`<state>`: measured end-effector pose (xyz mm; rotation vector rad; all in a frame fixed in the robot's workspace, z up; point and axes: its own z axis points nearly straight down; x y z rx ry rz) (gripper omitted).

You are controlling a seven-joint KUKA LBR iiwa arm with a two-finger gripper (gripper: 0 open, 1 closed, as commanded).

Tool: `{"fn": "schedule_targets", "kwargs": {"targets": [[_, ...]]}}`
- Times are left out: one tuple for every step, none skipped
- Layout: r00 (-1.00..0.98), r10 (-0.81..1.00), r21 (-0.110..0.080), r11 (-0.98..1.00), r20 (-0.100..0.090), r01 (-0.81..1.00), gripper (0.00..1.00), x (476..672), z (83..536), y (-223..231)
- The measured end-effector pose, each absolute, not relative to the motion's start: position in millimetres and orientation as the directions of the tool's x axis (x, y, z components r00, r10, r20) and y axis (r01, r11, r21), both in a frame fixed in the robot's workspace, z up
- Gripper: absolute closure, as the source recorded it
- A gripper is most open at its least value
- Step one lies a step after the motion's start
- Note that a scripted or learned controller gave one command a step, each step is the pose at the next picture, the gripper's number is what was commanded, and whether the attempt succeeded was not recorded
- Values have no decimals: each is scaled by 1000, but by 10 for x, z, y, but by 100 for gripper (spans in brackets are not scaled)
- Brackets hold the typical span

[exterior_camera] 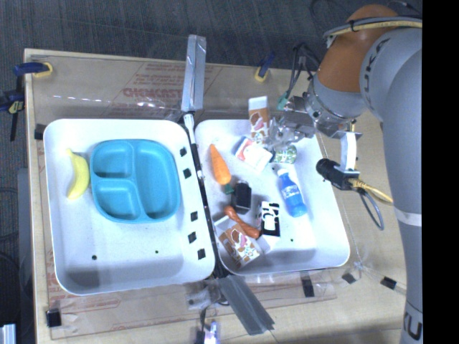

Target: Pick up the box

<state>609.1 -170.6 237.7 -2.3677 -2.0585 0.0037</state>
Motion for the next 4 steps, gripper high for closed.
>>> {"fn": "schedule_targets", "kwargs": {"targets": [[139,990,-5,-139,1,990,0,6091,2376,-1706],[167,986,-8,-167,0,986,0,6561,1285,-1337],[202,979,4,-202,2,979,0,6579,971,-1696],[195,981,2,-195,-2,981,100,6588,1067,-1693]]}}
